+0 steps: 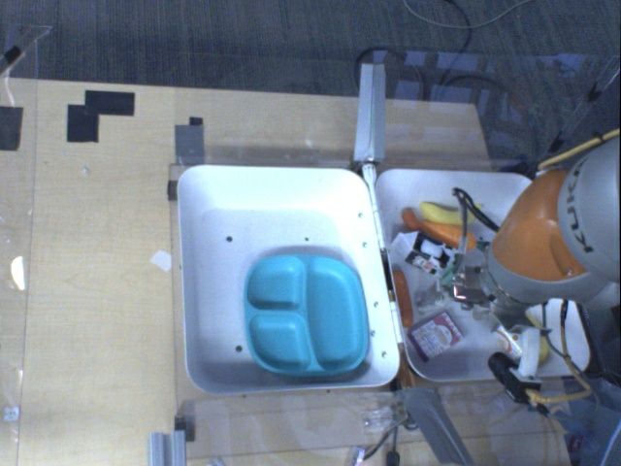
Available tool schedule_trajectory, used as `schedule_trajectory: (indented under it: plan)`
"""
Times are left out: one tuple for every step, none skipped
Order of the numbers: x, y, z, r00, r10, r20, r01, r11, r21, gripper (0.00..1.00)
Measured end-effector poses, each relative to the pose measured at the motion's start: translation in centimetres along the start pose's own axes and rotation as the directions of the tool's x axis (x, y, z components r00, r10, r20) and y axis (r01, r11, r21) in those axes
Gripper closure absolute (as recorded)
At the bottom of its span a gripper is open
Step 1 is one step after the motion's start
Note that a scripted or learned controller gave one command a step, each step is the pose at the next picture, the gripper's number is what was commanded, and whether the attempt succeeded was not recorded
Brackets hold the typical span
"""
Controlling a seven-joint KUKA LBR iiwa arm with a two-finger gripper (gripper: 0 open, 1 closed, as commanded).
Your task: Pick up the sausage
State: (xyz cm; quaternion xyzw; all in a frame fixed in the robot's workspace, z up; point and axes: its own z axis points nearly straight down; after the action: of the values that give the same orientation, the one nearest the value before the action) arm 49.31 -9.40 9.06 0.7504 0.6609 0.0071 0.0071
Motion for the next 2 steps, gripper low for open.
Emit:
schedule_trajectory:
  plan:
    - [0.1,0.3,-1.2,1.000,-0.002,-0.001,0.002,1.000,-0.007,1.00]
    - [-1.1,4.0,-9.8,0.869,-0.495,-0.005,0.495,0.869,0.012,1.00]
